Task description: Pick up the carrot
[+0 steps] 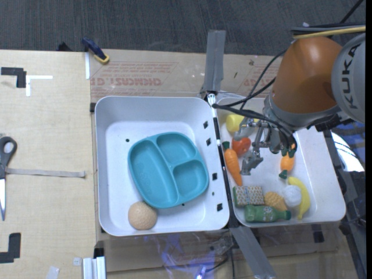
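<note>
The carrot (233,165), orange and tapering toward the bottom, lies in the right bin (325,173) close to its left wall. My gripper (260,153) hangs just right of the carrot, above the bin floor, under the orange wrist band. Its fingers (250,163) stand open with bare white floor between them, and they hold nothing. A second, smaller orange carrot-like piece (286,162) with a green top lies to the right of the gripper.
The right bin also holds a yellow lemon (233,122), a red piece (241,145), a banana (300,194), a patterned block (249,195) and a green item (265,214). The left bin (110,127) holds a blue divided plate (168,168) and a tan ball (142,215).
</note>
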Robot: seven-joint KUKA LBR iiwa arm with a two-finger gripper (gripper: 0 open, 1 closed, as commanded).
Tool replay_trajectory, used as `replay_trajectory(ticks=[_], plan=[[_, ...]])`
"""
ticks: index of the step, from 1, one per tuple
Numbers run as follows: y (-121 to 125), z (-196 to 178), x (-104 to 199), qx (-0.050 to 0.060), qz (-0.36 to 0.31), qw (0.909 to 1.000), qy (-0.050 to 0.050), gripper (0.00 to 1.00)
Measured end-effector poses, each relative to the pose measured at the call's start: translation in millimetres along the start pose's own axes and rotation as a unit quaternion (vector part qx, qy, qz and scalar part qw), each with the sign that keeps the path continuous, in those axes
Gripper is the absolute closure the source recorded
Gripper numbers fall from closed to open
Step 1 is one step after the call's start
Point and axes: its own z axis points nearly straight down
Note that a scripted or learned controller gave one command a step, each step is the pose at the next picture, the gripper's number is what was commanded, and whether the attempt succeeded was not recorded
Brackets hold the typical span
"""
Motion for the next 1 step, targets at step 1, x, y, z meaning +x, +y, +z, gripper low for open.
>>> replay_trajectory(ticks=[1], plan=[[-75.8,29.4,-20.5,0.0,-0.122,0.9925,0.001,0.0]])
